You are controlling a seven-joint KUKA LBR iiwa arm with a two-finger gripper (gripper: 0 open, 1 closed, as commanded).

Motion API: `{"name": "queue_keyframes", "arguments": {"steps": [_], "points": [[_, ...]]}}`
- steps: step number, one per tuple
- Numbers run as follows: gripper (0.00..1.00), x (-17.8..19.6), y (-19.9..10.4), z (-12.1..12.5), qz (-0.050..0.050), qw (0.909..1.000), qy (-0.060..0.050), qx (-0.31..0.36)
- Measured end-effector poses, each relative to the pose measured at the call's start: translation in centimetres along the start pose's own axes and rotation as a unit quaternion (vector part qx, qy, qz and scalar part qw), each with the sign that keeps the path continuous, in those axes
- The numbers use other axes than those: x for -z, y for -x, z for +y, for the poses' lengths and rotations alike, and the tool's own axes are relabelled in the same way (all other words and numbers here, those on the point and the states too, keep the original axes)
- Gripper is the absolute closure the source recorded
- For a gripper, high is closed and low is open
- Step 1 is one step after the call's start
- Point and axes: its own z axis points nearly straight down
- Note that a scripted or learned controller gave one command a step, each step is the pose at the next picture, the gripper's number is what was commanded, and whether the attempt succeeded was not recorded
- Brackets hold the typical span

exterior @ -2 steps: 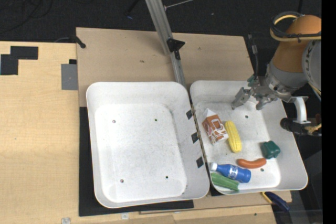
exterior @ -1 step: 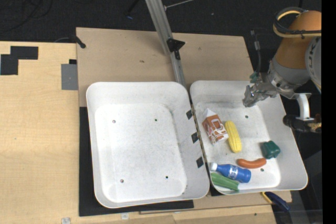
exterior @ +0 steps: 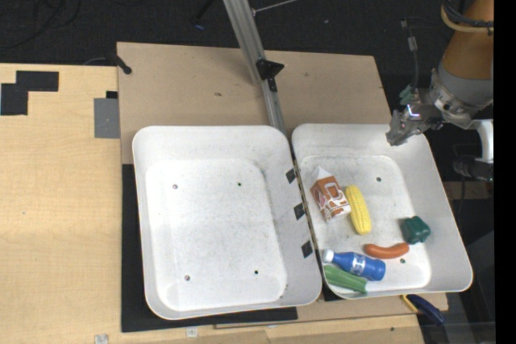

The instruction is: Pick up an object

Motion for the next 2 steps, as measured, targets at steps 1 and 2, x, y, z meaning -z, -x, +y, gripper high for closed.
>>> {"name": "queue_keyframes", "arguments": {"steps": [1,2], "points": [[1.00,-1.1,0.0,0.0,0.001,1.0000,-0.004,0.001],[1.00,-1.7,-4.6,-2.0,0.002,1.0000,-0.005,0.001]]}}
